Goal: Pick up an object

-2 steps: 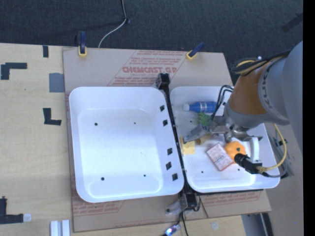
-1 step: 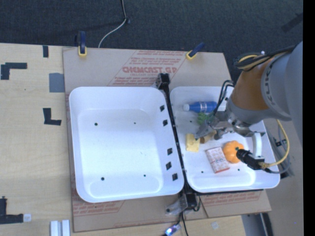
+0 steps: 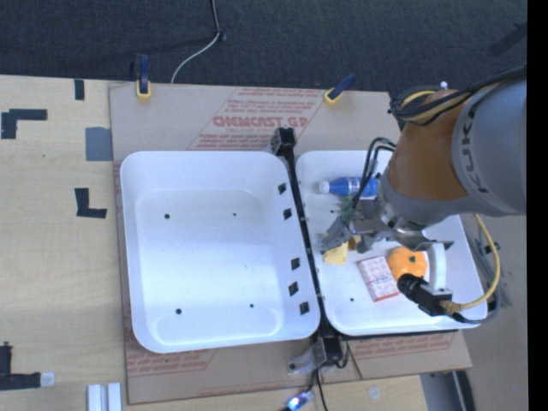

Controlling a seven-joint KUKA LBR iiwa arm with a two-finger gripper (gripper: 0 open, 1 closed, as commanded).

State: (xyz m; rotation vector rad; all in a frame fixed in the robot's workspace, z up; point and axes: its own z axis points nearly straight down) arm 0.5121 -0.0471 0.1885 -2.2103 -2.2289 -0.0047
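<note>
My gripper reaches down into the right bin, low over a cluster of small objects near its middle. A yellow piece lies right under the fingertips. A blue and white bottle lies on its side toward the back of the bin. A small red and white box sits in front of the wrist, with an orange ball beside it. The arm's orange band and grey wrist hide part of the bin.
The left bin stands beside the right one, with a black divider between them. Both rest on a cardboard sheet held by clamps at the back. A black and yellow cable loops by the right bin's front corner.
</note>
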